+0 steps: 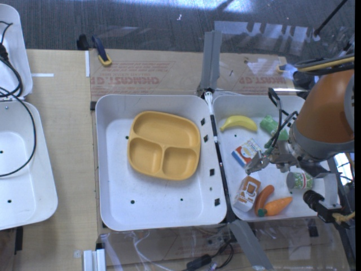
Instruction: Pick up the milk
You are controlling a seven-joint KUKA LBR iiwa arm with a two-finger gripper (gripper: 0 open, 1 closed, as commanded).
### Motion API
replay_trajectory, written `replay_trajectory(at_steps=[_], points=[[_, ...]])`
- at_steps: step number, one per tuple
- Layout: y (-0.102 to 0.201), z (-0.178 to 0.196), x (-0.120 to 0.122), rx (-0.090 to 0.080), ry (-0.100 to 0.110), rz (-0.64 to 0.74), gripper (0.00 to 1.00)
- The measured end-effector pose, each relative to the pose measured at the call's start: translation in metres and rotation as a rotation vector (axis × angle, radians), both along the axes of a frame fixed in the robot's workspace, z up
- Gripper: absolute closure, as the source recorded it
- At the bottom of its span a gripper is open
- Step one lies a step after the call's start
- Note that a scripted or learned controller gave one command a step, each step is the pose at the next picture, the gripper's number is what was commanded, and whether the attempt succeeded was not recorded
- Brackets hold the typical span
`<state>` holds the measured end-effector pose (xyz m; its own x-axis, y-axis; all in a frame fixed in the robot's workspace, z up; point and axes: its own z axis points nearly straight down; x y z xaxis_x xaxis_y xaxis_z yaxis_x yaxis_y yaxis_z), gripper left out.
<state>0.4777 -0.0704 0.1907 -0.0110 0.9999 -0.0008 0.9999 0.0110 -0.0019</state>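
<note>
White right bin [327,212]: milk [246,152] lies flat near its middle | my gripper [258,164] hovers just beside milk's lower edge | fingers spread, nothing between | banana [238,122] above.

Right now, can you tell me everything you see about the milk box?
The milk is a small white carton with a blue edge and a red and orange picture on its face. It looks like printed card. It lies flat and slanted in the right bin, near the middle, below the banana and above the orange carton. The hand hovers at its lower right corner; I cannot tell whether they touch.
</note>
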Motion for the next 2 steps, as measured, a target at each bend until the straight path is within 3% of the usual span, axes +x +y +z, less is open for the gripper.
replay_trajectory(at_steps=[1,2], points=[[-0.030,-0.035,-0.001,0.002,0.002,0.245,0.00],[-0.030,-0.087,0.006,0.005,-0.018,0.476,0.00]])
